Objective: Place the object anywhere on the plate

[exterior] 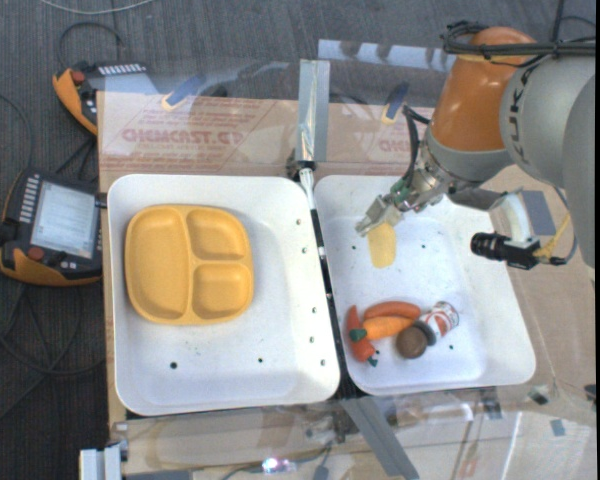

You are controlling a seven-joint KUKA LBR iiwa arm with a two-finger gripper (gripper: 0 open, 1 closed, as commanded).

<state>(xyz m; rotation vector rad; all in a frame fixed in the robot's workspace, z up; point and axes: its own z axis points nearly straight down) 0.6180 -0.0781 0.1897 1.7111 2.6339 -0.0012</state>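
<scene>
A yellow plate (pixel 188 264) with three compartments lies in the left bin (pixel 150 368). A pale yellow oblong object (pixel 382 248) is in the upper left part of the right bin (pixel 480 358). My gripper (pixel 381 219) is directly over the top end of this object, at or just above it. Whether the object rests on the bin floor or hangs from the gripper cannot be told from this angle.
At the front of the right bin lie an orange carrot (pixel 384 311), a second carrot-like piece (pixel 375 332), a brown round object (pixel 412 342) and a small red and white can (pixel 440 320). A raised divider (pixel 320 258) separates the two bins.
</scene>
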